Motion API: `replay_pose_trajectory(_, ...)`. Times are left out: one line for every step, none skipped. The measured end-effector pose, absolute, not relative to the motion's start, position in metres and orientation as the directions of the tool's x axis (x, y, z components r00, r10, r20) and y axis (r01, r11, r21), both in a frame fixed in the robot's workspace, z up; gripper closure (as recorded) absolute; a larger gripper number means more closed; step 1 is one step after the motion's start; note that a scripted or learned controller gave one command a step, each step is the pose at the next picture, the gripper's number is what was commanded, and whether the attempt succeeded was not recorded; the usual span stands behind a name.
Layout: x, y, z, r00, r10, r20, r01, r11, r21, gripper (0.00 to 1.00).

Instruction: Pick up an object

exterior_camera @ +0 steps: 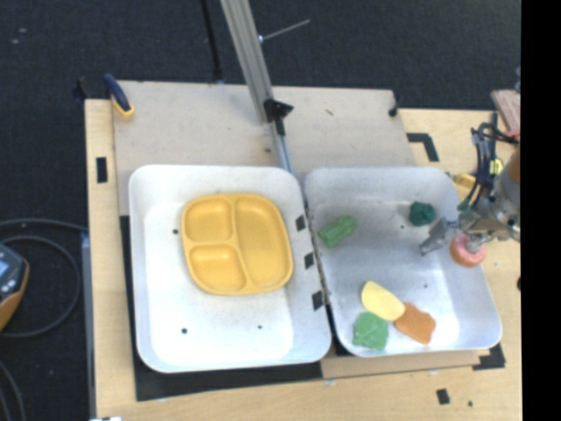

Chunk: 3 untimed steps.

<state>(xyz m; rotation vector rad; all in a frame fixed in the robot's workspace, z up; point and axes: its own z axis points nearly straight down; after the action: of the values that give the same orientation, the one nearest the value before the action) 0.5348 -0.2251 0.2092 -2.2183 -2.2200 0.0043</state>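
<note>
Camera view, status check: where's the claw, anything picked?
Claw low at right bin's right side, nothing seen between fingers. Dark green piece just above it. Yellow piece and orange piece lie apart, near front.

Small toys in right bin (pixel 351 191): green (pixel 337 230), dark-green (pixel 422 212), yellow (pixel 382 301), orange (pixel 415 324).

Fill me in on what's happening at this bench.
A robot arm reaches in from the right, its hand low inside the right bin near a dark green piece, with nothing seen gripped. A yellow piece, an orange piece and two green pieces lie there too. The left bin holds a yellow divided plate.
</note>
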Motion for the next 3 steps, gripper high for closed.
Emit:
replay_pose_trajectory(0.540, -0.220, 0.148, 0.001, 1.000, 0.001, 1.000, -0.001, -0.003, 0.00)
replay_pose_trajectory(0.545, -0.215, 0.117, -0.007, 1.000, 0.007, 1.000, 0.007, 0.009, 0.00)
replay_pose_trajectory(0.543, -0.220, 0.125, -0.003, 1.000, -0.002, 1.000, 0.003, 0.009, 1.00)
